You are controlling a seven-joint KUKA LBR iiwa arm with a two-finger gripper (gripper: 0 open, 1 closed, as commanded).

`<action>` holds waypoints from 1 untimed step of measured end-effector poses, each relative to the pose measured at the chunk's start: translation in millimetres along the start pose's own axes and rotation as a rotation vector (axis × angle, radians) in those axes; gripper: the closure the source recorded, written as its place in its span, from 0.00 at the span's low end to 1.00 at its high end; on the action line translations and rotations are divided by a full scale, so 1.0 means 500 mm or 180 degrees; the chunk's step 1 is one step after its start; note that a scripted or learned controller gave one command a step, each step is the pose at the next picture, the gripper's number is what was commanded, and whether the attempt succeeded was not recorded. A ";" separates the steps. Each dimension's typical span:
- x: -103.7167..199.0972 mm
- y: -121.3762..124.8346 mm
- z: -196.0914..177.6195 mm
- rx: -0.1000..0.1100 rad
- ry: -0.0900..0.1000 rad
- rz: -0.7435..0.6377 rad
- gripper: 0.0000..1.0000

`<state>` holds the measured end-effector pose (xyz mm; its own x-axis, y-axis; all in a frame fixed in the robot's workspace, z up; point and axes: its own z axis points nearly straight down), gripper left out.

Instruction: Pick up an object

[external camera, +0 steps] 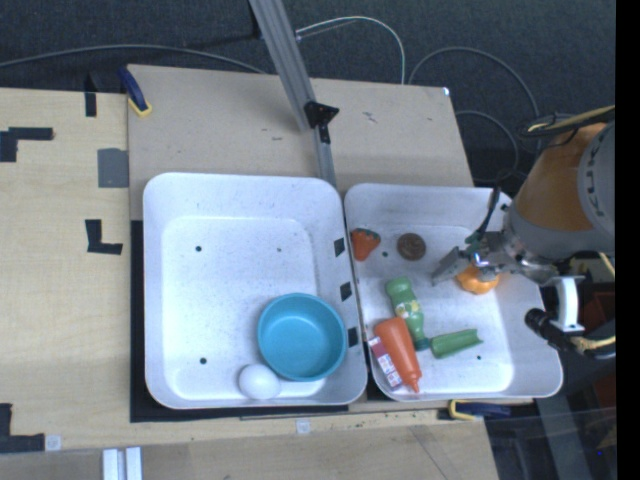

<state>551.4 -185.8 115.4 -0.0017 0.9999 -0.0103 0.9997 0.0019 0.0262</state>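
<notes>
My gripper [466, 264] hangs low over the right bin [520, 368], near its right wall. A small orange fruit [479, 282] sits directly under it, partly covered, and I cannot tell whether they touch. Left of the gripper lie a brown round disc [411, 246] and a red-orange strawberry-like piece [365, 241]. Toward the front of the bin are a green bottle [403, 302], an orange carrot [397, 343], a green pod-shaped piece [456, 343] and a red-and-white packet [386, 365].
The left bin [200, 218] holds a blue bowl [300, 335] and a white ball [258, 380] at its front right. A grey pole [285, 48] slants down to the bins' shared back edge. Cables run behind the bench.
</notes>
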 end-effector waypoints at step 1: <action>-0.001 0.000 -0.016 0.0001 -0.0006 -0.0004 1.00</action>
<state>551.2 -185.9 123.5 -0.0028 0.9999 -0.0122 0.9997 0.0031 0.0258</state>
